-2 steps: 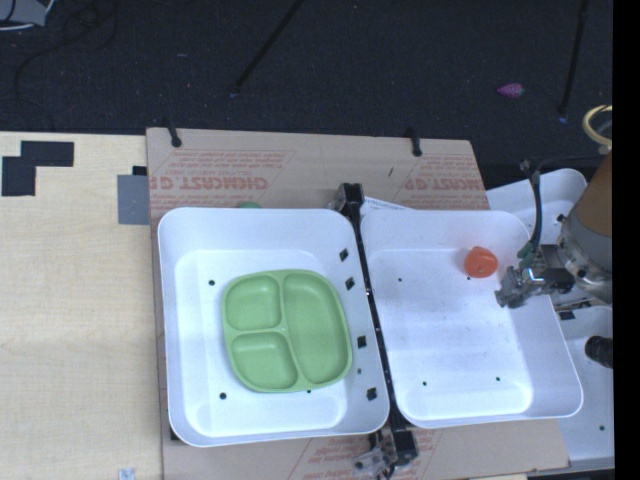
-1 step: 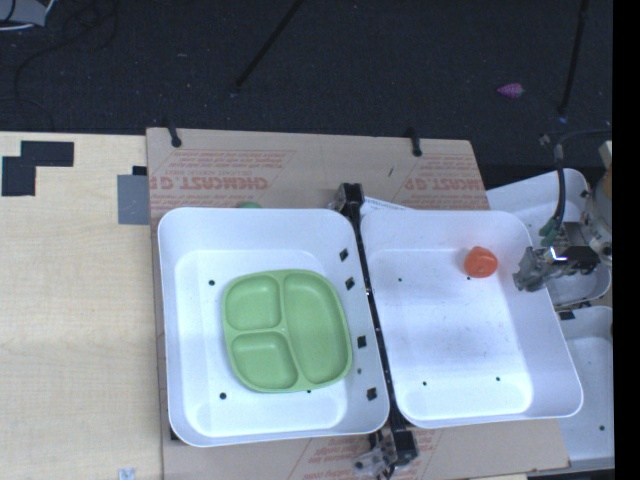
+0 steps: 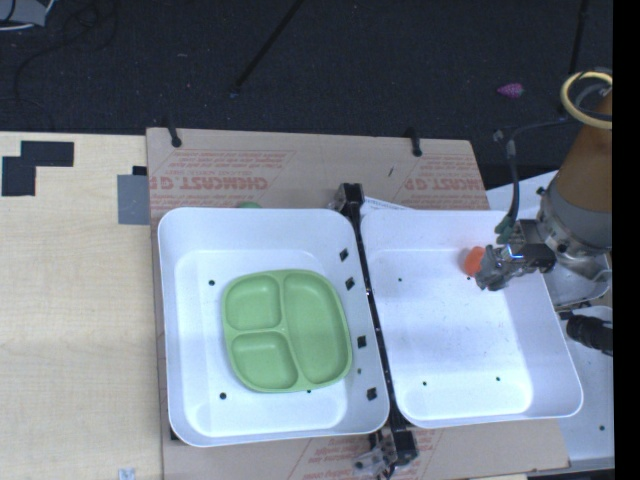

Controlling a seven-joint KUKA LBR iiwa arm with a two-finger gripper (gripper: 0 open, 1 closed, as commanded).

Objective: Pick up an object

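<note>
A small orange-red object (image 3: 473,260) lies in the right bin (image 3: 450,368), near its far right side. My gripper (image 3: 492,271) hangs just to the right of it, low over the bin, with the object touching or partly under its tip. The grey arm with its orange band (image 3: 590,158) comes in from the right edge. Whether the object sits between the fingers is hidden by the gripper's metal body.
The left bin (image 3: 190,258) holds a green three-compartment plate (image 3: 287,330). A black divider bar (image 3: 365,308) runs between the two bins. Cardboard (image 3: 300,173) lies under both bins, and cables trail along the right side.
</note>
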